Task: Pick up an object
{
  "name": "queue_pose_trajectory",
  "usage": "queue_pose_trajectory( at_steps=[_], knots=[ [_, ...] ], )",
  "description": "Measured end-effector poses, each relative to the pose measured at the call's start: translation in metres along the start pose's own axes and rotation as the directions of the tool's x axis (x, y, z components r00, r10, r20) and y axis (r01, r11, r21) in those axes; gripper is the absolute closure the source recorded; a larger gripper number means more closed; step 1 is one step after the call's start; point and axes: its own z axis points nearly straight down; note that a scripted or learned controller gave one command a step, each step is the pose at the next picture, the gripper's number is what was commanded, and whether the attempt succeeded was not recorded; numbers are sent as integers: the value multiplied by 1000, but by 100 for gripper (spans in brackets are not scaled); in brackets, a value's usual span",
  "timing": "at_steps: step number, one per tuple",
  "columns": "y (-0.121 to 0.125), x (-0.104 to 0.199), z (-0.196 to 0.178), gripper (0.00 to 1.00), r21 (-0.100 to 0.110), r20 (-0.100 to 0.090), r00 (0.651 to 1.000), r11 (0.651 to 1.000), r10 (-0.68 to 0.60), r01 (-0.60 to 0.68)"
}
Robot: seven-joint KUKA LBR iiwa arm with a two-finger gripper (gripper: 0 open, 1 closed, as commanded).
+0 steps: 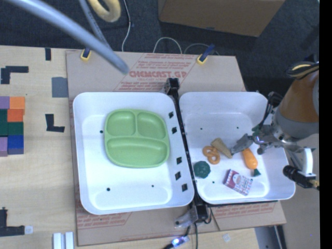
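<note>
In the right bin [270, 193] lie an orange carrot [250, 160], a red packet [237, 182], a green broccoli piece [201, 169], an orange pretzel [210, 154] and a tan wedge [222, 148]. My gripper [249, 145] reaches in from the right and hangs over the bin's right half, just above the carrot's top end. Its fingers are spread open; one grey finger [238, 144] points toward the wedge. Nothing sits between the fingers.
The left bin [88, 191] holds a green divided plate [137, 138]. A black divider [179, 139] joins the two bins. Coloured blocks [12, 126] stand at the bench's left edge. A cardboard box [223, 4] lies beyond the bins.
</note>
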Motion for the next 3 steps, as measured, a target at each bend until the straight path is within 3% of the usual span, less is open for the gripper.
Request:
queue_pose_trajectory(
  at_steps=[1, 2, 3],
  knots=[
    [0, 0, 49, 0, -8, 4, 1000, 1000, 0, 0],
    [1, -1, 37, 100, -10, 6, 1000, 1000, 0, 0],
    [10, -5, -16, 100, -11, 4, 1000, 1000, 0, 0]
  ],
)
